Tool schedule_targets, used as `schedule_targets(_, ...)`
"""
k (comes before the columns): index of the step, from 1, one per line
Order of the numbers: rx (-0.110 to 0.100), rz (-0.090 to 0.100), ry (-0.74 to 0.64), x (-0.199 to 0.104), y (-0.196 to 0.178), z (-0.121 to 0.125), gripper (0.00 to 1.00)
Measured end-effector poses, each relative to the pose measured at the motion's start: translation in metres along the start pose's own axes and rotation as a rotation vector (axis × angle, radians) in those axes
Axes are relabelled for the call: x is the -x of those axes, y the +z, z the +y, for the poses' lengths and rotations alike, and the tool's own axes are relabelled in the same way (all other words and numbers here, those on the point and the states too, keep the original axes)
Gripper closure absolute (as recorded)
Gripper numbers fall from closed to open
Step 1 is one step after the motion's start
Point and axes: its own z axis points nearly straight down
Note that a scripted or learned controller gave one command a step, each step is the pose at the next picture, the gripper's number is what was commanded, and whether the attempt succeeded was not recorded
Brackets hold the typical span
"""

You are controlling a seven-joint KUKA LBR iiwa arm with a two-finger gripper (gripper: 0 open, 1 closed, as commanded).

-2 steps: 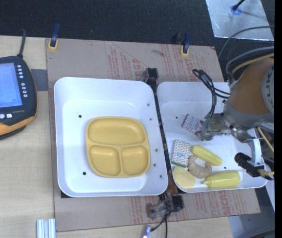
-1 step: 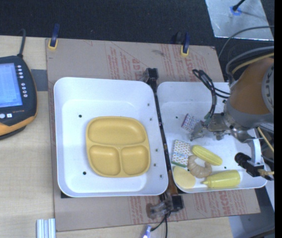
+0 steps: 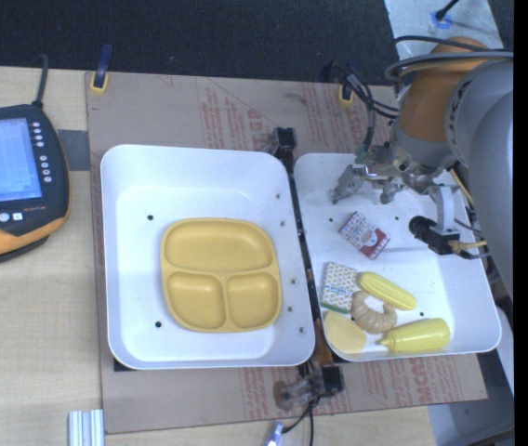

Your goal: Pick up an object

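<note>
My gripper (image 3: 366, 186) hangs over the far end of the right bin (image 3: 473, 291), fingers spread open with nothing between them. A small red and white box (image 3: 364, 234) lies just in front of it, apart from the fingers. Toward the bin's near end sit a green and white patterned packet (image 3: 338, 284), a yellow corn-like piece (image 3: 387, 291), a tan curled pastry (image 3: 373, 312), a pale yellow round slice (image 3: 343, 333) and a yellow bottle-shaped toy (image 3: 417, 335), all close together.
The left bin (image 3: 125, 249) holds a yellow divided tray (image 3: 220, 274). A tablet-like pendant (image 3: 8, 179) lies on the bench at far left. A black cable end (image 3: 436, 235) hangs from the arm over the right bin. Clamps (image 3: 284, 140) stand between the bins.
</note>
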Motion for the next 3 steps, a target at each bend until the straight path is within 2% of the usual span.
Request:
schedule_targets(1, -0.003, -0.001, 0.001, -0.018, -0.005, -0.041, 0.00)
schedule_targets(2, -0.004, -0.002, 0.001, -0.009, 0.011, -0.038, 0.00)
schedule_targets(3, -0.005, -0.001, 0.000, -0.008, 0.001, -0.038, 1.00)
